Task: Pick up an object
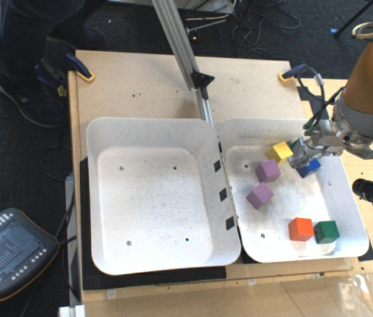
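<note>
A wooden bench [146,84] holds two white bins. In the right bin [344,210], the gripper [303,158] sits low over a blue block [311,168], beside a yellow block [282,151].

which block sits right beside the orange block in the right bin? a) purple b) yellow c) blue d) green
d, the green block sits against the orange block near the front edge of the right bin; the others lie further back.

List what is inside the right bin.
The right bin holds two purple cubes, a yellow block, an orange cube, a green cube and a blue block, partly covered by the gripper.
</note>
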`<state>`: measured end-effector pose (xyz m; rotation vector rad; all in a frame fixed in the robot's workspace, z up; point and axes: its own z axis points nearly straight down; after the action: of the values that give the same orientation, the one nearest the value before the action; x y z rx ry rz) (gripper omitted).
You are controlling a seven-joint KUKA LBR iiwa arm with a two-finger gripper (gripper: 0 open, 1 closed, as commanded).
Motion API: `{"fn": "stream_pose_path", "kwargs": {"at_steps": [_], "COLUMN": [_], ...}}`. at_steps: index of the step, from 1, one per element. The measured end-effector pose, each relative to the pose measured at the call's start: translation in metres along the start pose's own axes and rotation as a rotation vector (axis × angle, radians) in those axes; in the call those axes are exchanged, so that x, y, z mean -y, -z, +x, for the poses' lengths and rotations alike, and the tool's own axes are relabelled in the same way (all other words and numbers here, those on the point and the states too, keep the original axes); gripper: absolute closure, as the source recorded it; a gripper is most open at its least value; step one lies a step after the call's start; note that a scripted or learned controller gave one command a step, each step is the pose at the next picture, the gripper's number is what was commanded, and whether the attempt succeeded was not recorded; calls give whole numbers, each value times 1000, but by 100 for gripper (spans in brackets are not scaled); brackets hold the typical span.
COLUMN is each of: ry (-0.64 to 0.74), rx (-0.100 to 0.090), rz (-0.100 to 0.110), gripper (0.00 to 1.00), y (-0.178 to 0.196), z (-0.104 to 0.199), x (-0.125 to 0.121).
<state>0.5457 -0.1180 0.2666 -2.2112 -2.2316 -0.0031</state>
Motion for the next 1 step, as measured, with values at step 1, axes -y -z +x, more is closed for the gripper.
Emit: {"fn": "stream_pose_path", "kwargs": {"at_steps": [1], "ry": [-1], "rx": [-1], "rz": [3], "gripper": [100], "y": [-16], "z": [52], "x": [1]}}
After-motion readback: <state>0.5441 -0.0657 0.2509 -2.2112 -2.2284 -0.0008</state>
